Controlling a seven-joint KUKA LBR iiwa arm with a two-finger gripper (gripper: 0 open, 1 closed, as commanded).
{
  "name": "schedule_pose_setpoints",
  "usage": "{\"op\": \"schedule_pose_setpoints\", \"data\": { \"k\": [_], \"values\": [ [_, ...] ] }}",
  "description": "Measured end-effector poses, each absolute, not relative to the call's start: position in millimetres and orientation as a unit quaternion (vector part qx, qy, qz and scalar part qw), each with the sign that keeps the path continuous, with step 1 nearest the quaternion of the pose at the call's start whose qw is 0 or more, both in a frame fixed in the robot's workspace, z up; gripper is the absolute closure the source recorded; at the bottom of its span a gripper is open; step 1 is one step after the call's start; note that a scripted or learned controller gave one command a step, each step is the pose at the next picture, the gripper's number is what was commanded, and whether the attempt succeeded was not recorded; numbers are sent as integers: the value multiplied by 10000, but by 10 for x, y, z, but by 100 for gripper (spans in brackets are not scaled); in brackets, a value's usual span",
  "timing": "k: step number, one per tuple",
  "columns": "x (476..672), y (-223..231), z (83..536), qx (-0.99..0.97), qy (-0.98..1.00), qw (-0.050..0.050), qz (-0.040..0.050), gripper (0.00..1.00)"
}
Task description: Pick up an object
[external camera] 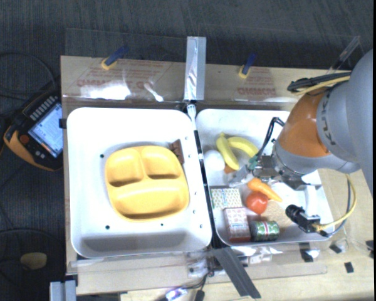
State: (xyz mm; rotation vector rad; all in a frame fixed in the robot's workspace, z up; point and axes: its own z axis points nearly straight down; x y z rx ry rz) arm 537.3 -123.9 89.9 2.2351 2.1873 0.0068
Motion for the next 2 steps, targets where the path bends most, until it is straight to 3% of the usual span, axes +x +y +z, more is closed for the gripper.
{"op": "schedule_pose_setpoints", "data": {
  "k": [1, 2],
  "values": [
    [5378, -1237, 993, 7149, 6992, 66, 29, 100],
    [5140, -774, 2216, 7407, 6719, -3, -20, 100]
  ]
}}
